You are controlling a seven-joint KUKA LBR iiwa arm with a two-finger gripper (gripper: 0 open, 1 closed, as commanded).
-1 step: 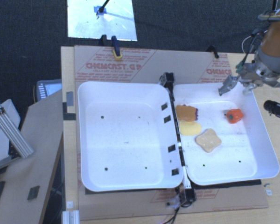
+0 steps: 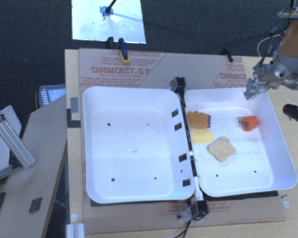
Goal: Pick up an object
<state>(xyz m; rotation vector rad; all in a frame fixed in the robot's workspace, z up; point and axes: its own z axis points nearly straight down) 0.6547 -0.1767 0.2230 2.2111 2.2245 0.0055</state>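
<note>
The right bin (image 2: 278, 152) holds four small things. An orange-red piece (image 2: 249, 123) lies near its right wall. A brown and orange block (image 2: 198, 119) sits against the left wall, with a pale yellow flat piece (image 2: 202, 136) just below it. A beige toast-shaped piece (image 2: 221, 148) lies toward the middle. My gripper (image 2: 252, 89) hangs over the bin's far right corner, above and slightly right of the orange-red piece, with nothing seen in it.
The left bin (image 2: 89, 148) lies beside the right one, joined by a row of black clips (image 2: 181, 133). A shiny metal plate (image 2: 108, 14) lies beyond the bench. A grey device (image 2: 50, 94) sits at the left edge.
</note>
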